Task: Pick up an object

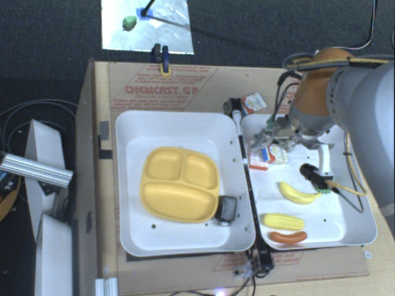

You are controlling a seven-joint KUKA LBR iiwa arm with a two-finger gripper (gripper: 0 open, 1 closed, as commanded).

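My gripper (272,139) hangs low over the far left part of the right bin (355,227), right above a small red, white and blue packet (261,156). Whether it touches the packet I cannot tell. Closer to the front of that bin lie a yellow banana (297,193), a yellow corn cob (282,221) and a red sausage (287,237). In the left bin (133,165) rests a yellow divided plate (180,184), with a small dark grey block (226,208) against its near right corner.
A small white and red carton (253,102) lies on the cardboard beyond the bins, near the divider's far end. The grey arm (364,103) covers the right bin's far right corner. A silver sheet (147,17) lies on the floor behind the bench.
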